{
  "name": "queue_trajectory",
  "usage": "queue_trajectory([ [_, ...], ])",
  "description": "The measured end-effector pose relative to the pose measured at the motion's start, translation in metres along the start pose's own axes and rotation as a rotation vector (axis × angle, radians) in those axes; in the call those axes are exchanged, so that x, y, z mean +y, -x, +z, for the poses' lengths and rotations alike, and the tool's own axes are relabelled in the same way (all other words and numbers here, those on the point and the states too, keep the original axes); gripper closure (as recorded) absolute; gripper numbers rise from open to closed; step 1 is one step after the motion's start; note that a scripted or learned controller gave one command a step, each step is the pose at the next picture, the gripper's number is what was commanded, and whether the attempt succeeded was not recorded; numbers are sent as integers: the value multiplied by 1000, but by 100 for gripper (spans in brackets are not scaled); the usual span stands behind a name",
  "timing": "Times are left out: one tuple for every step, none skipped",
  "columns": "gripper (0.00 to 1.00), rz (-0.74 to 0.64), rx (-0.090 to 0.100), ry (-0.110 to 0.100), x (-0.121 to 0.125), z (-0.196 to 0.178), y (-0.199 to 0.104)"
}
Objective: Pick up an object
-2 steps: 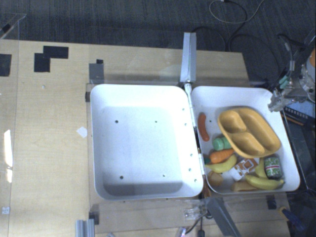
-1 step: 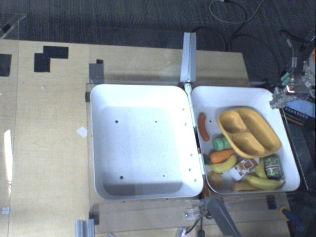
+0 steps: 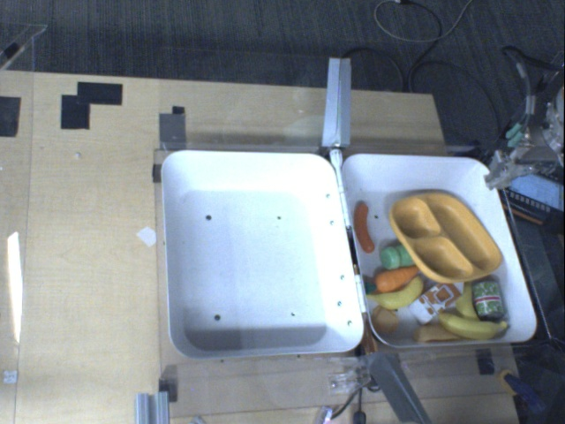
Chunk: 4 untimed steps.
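The right bin [image 3: 376,177] holds the objects. A yellow two-compartment dish [image 3: 446,230] lies tilted at its middle. Left of it are a red sausage [image 3: 363,226], a small green piece [image 3: 395,256] and an orange carrot [image 3: 397,278] resting on a yellow banana [image 3: 395,296]. Along the front wall lie a second banana [image 3: 472,326], a dark green can [image 3: 486,299] and a white-and-red packet [image 3: 437,298]. My gripper [image 3: 530,148] shows as blurred grey metal at the right edge, above the bin's far right corner and apart from all the objects.
The left bin [image 3: 177,237] stands beside the right one, and they share a middle wall. A metal post [image 3: 338,104] rises behind that wall. Black cables [image 3: 415,25] lie on the dark floor beyond the wooden bench.
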State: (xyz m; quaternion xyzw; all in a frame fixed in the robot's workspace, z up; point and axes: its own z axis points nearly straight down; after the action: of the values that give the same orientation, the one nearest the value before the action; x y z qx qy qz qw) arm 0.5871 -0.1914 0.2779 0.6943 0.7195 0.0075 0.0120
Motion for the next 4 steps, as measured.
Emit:
queue_trajectory([
  [100,-6,-1,6,2,-12,-1],
  [100,-11,-3,13,4,-24,-1],
  [100,59,4,-21,10,-8,13],
  [100,51,2,-15,12,-20,12],
])
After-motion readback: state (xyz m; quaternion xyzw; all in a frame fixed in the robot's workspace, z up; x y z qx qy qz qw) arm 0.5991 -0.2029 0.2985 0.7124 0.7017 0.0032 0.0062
